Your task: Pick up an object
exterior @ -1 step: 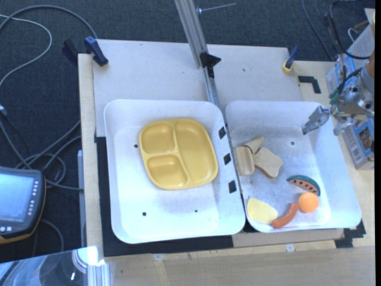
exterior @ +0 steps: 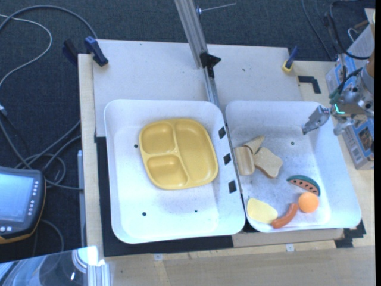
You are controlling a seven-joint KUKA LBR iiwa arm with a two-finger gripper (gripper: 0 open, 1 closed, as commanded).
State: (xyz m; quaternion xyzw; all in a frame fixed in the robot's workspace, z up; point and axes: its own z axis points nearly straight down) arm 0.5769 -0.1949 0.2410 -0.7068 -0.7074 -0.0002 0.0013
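My gripper (exterior: 329,124) hovers over the far right rim of the right bin (exterior: 339,159), open, with nothing between its fingers. In that bin lie tan bread slices (exterior: 257,158) near the left wall. A watermelon slice (exterior: 305,185), an orange ball (exterior: 308,202), a reddish sausage (exterior: 285,215) and a pale yellow piece (exterior: 261,210) sit toward the front. All of them lie below and to the left of the gripper, apart from it. A yellow divided plate (exterior: 177,154) rests in the left bin (exterior: 125,219).
A slanted metal pole (exterior: 189,16) comes down to the divider between the bins. Blue clamps (exterior: 95,49) and a yellow one (exterior: 290,64) grip the bench's back edge. A screen (exterior: 18,201) and cables lie on the floor at left.
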